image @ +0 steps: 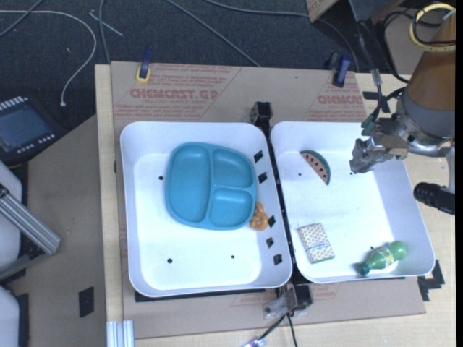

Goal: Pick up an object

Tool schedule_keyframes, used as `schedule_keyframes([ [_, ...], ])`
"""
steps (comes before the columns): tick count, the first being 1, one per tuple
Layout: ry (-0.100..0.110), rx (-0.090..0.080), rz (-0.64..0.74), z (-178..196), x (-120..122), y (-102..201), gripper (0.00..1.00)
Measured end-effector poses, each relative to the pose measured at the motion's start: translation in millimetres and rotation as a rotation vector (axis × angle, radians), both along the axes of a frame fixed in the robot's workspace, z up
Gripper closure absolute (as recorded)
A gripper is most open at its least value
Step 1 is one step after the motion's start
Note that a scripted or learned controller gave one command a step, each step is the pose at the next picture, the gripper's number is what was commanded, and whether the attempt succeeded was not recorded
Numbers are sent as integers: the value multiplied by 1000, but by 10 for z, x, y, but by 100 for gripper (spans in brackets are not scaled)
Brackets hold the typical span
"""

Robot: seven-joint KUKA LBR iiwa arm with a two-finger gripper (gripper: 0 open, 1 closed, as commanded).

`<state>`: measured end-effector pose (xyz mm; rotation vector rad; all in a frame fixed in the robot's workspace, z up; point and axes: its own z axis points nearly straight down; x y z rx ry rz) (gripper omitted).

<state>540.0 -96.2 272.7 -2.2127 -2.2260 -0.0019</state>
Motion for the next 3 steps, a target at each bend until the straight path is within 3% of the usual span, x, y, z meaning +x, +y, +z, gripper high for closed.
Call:
schedule_keyframes([
  [3,-2,-1,0,-236,401,1716,100],
])
